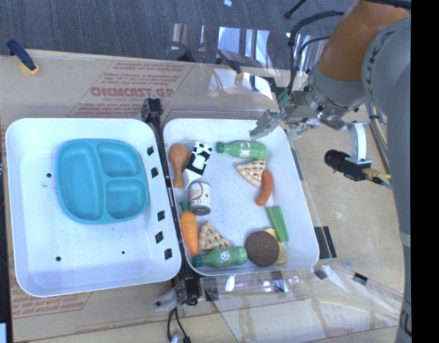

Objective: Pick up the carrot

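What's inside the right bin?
Right bin holds: carrot, drumstick, can, two bottles, two waffle slices, sausage, cookie. Anything under the cookie is covered.

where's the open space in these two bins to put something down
Left white bin: bare floor all round the blue divided plate, widest along the front. Right white bin: a small bare patch mid-floor between the tin can and orange sausage; its left edge by the carrot and front are crowded.

Brown cardboard-covered worktop (98, 95) bearing two shallow white plastic bins side by side, left bin (30, 263) and right bin (298, 213), edges touching.
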You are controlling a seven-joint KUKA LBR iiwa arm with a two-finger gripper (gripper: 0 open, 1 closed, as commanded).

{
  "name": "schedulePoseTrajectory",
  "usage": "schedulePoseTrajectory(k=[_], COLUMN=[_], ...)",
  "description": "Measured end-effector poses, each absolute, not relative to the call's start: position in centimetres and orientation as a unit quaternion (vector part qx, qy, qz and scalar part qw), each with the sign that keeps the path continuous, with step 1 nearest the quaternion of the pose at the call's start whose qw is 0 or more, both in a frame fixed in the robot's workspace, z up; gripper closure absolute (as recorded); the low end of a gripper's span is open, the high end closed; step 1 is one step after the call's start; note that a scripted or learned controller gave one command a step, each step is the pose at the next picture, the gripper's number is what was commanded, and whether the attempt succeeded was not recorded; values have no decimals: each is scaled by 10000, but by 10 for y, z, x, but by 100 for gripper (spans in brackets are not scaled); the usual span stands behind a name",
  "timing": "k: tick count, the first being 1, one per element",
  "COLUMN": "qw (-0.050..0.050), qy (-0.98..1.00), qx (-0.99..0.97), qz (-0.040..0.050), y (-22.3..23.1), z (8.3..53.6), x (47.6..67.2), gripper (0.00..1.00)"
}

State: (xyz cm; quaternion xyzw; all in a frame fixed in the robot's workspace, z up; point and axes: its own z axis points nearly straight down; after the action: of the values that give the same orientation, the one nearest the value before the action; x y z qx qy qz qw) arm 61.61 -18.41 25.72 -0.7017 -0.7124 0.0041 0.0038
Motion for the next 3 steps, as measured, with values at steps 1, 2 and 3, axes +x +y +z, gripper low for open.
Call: schedulePoseTrajectory(k=[1,2,3], qw=[93,-98,-65], qy=[-7320,-7390,-6999], qx=[-6812,-6736,-7142], qz=[68,61,55], y=[-154,-107,-104], z=[151,93,93], x=[549,528,508], gripper=[0,0,0])
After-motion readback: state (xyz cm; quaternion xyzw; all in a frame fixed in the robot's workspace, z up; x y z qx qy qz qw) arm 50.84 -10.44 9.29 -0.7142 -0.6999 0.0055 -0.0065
